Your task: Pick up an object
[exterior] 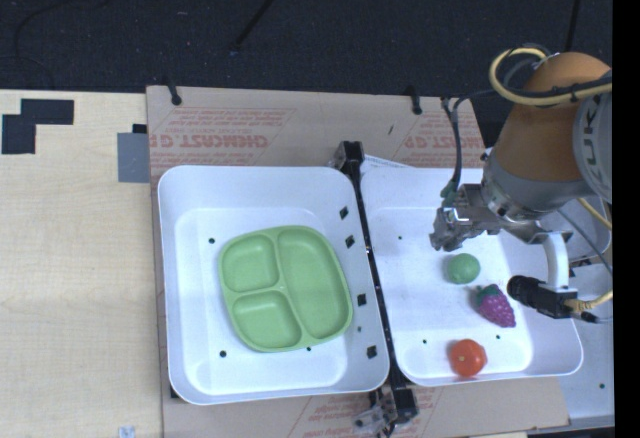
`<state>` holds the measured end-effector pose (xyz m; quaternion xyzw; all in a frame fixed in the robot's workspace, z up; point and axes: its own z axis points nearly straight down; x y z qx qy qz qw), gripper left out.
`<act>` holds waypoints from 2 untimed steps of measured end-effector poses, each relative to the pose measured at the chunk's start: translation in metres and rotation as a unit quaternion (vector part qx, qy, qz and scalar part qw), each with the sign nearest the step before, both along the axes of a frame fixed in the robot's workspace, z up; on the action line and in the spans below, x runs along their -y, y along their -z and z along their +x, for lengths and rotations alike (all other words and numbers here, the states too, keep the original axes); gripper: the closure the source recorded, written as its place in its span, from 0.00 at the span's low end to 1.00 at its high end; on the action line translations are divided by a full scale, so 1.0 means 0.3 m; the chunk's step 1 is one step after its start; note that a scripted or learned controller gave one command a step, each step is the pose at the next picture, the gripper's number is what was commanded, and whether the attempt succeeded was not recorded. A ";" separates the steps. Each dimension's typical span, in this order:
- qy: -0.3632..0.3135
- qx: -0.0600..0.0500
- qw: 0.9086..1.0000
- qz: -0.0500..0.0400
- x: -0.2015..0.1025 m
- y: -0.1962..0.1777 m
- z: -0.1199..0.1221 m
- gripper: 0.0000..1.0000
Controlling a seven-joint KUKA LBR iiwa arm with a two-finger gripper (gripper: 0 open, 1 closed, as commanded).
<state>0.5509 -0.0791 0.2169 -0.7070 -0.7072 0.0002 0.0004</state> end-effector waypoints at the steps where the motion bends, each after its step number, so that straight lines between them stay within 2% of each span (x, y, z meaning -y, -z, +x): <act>1: -0.001 -0.002 1.000 0.001 -0.139 0.006 -0.029 1.00; 2: -0.001 -0.002 1.000 0.000 -0.336 0.005 -0.084 1.00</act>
